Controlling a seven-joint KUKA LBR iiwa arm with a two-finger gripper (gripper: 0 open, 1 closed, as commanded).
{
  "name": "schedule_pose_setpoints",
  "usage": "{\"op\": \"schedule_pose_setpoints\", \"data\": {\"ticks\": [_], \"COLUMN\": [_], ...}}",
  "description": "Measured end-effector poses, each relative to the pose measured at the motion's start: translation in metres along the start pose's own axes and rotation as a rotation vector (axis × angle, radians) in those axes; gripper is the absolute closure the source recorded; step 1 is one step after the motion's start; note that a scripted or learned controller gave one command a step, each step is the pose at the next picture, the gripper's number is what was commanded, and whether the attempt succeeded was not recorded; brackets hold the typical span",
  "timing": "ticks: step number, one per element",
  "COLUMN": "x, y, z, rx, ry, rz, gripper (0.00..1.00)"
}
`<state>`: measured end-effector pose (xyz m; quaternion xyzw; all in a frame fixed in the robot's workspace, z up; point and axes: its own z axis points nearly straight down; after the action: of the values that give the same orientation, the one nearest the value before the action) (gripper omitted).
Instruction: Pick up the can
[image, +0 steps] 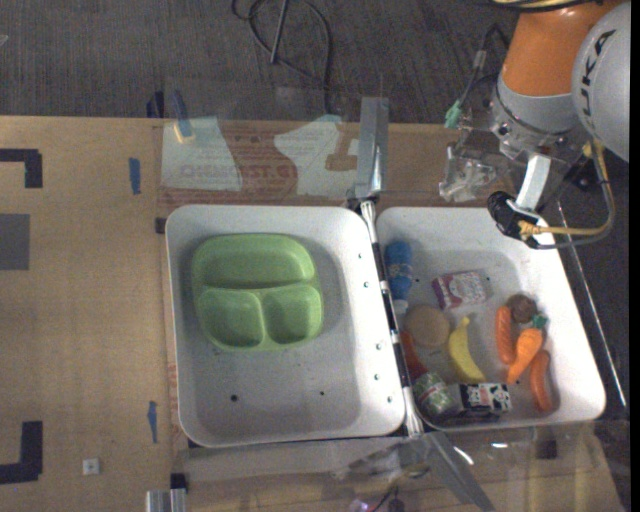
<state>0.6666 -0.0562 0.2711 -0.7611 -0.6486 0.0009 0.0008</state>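
Can (432, 392) in right bin (580, 330) (front edge), gripper (470, 180) above

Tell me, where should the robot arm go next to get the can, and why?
Probably toward the near left corner of the right bin. The gripper hangs above the bin's far edge, while the green can lies at the near left, beside a small carton.
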Motion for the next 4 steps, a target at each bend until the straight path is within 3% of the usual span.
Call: {"op": "schedule_pose_setpoints", "data": {"ticks": [1,2,4], "x": [0.012,0.027,0.026], "y": [-0.001,-0.003,0.0], "z": [-0.007,-0.033,-0.056], "rx": [-0.003,-0.01,-0.025], "ry": [0.0,-0.003,-0.005], "rz": [-0.508,-0.741,-0.738], "gripper": [1.0,1.0,1.0]}}
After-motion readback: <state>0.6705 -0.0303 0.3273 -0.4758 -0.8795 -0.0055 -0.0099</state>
